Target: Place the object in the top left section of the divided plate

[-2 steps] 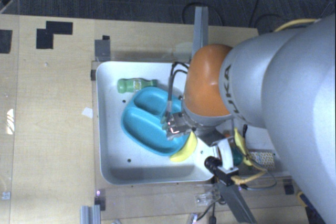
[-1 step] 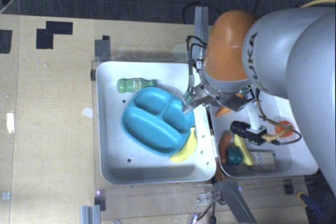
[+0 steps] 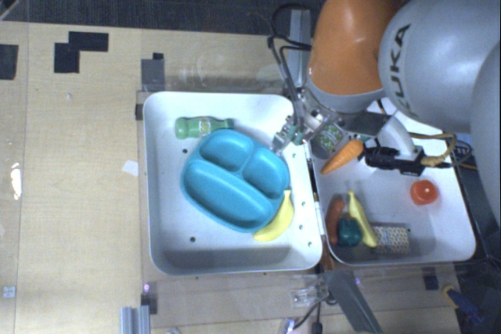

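A blue divided plate [image 3: 233, 177] lies tilted in the left bin [image 3: 164, 238]. Its two smaller sections face the upper right and the long one faces the lower left. A pale green bottle [image 3: 200, 126] lies on its side just above the plate. A yellow banana [image 3: 279, 220] rests against the plate's lower right rim. My gripper [image 3: 290, 134] hangs over the left bin's upper right corner, just off the plate's upper right edge, under the orange wrist band [image 3: 348, 35]. I see nothing clearly held in it.
The right bin [image 3: 462, 242] holds an orange carrot [image 3: 343, 156], a small orange-red round fruit [image 3: 423, 192], a second banana [image 3: 360, 217], a red and a green item [image 3: 343, 224], and a grey grater-like piece [image 3: 391, 237]. The arm covers that bin's upper part.
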You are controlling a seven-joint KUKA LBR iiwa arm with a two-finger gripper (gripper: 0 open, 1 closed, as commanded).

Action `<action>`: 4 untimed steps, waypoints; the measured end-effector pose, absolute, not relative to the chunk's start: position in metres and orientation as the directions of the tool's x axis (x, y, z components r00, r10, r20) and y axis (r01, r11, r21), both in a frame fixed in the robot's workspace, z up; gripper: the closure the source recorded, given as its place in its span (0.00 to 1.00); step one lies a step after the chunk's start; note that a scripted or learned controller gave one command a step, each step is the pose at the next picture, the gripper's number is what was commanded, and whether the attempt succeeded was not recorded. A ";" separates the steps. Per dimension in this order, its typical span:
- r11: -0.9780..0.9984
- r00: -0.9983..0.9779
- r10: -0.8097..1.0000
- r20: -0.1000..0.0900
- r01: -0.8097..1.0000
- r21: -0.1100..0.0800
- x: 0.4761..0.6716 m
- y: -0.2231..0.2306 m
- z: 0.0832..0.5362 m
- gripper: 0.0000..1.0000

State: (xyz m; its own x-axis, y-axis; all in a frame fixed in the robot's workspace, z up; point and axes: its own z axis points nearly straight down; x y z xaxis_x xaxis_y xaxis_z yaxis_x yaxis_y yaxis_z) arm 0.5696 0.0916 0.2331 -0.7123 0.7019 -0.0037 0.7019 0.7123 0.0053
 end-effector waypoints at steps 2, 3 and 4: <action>0.712 -0.712 0.703 -0.001 0.703 0.005 0.505 0.151 0.104 0.00; 0.521 -0.521 0.853 -0.002 0.853 0.004 0.590 0.118 0.136 0.00; 0.319 -0.319 0.948 -0.001 0.948 0.005 0.638 0.084 0.185 0.00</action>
